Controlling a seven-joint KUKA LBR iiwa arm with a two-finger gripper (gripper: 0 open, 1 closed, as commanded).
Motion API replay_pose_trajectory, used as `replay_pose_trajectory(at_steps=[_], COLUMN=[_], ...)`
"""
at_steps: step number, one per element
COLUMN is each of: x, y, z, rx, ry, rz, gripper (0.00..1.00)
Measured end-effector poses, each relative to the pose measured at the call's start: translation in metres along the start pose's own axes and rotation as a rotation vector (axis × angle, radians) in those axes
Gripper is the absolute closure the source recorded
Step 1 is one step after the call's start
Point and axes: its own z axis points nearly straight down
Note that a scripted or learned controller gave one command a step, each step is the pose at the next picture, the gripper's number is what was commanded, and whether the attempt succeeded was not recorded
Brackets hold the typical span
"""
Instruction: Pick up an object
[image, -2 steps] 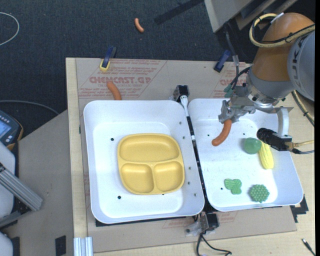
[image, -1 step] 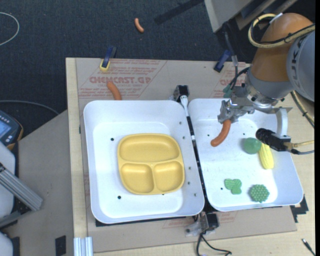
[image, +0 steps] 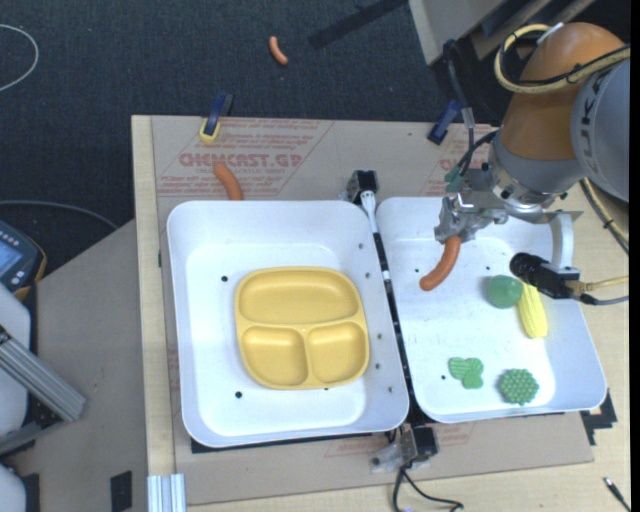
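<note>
My gripper (image: 455, 232) hangs over the right bin (image: 420, 230), shut on the upper end of an orange sausage (image: 441, 266) that dangles down and to the left above the bin floor. Further right in the same bin lie a green round piece (image: 505, 292), a yellow corn cob (image: 533, 311), a small green leafy piece (image: 465, 371) and a green broccoli head (image: 518, 385).
The left bin (image: 200, 240) holds a yellow three-compartment plate (image: 300, 326). A second orange sausage (image: 229, 181) lies on the cardboard behind the left bin, and another (image: 278, 49) on the dark floor beyond. Blue clamps (image: 214, 117) grip the board's back edge.
</note>
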Motion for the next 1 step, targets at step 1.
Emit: replay_pose_trajectory(at_steps=[1], x=[-0.0026], y=[-0.0022], z=[-0.02], rx=[-0.003], ry=[0.0], rz=[0.0], gripper=[1.0])
